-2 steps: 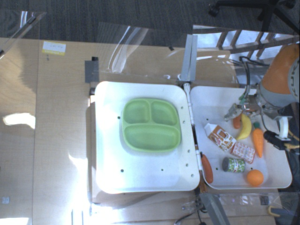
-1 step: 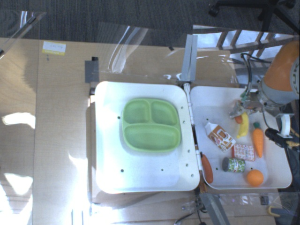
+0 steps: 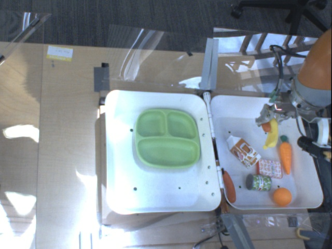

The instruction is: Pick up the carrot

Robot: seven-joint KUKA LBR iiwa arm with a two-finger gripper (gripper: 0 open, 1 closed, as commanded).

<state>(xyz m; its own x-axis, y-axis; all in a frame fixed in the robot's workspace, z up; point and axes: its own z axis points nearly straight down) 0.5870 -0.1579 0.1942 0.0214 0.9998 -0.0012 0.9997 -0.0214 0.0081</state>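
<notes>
The carrot (image 3: 285, 157) lies in the right bin (image 3: 234, 113), near its right side. It is orange, with a small green top pointing toward the far side. My gripper (image 3: 266, 118) hangs over the bin's upper right part, up and to the left of the carrot and apart from it. A small orange-red bit (image 3: 266, 127) shows just beneath the gripper, and I cannot tell what it is. A yellow banana (image 3: 271, 138) lies between the gripper and the carrot.
The right bin also holds a small carton (image 3: 244, 152), a red-and-white packet (image 3: 270, 167), a green can (image 3: 258, 182) and an orange (image 3: 281, 196). A red-orange sausage shape (image 3: 229, 186) rests at the bin's lower left edge. A green divided plate (image 3: 167, 139) sits in the left bin (image 3: 119, 180).
</notes>
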